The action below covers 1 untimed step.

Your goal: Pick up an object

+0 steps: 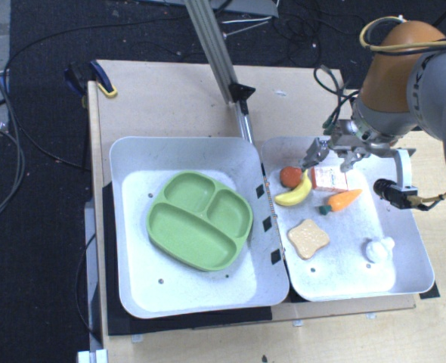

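In the camera view, the gripper hangs over the far end of the right bin, just above the small carton. Its 2 fingers look spread, with nothing between them, probably poised to come down on a target. Taking the carton as landmark: a tomato lies just to its left, a banana curls against the tomato below it, and a carrot touches the carton's near edge. A slice of bread sits nearer the camera, and a white object lies well apart toward the near right. The left bin holds 1 green divided plate.
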Tool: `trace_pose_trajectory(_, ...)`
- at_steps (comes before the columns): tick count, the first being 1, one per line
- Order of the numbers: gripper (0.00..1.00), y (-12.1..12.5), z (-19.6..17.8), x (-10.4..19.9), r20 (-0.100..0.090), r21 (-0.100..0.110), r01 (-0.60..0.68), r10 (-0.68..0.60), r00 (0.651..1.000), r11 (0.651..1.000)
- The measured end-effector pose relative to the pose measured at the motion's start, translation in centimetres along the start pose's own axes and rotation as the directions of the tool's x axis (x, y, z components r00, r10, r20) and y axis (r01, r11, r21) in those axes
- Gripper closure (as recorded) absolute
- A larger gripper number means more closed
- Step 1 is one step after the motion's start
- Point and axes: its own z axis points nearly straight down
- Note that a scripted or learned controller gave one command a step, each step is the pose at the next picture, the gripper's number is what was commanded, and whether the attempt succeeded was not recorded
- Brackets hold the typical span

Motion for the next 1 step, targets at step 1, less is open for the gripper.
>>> trace_pose_trajectory(1,0.00,0.22,5.79,0.94,-0.001,0.001,0.003,-0.003,1.000,1.000)
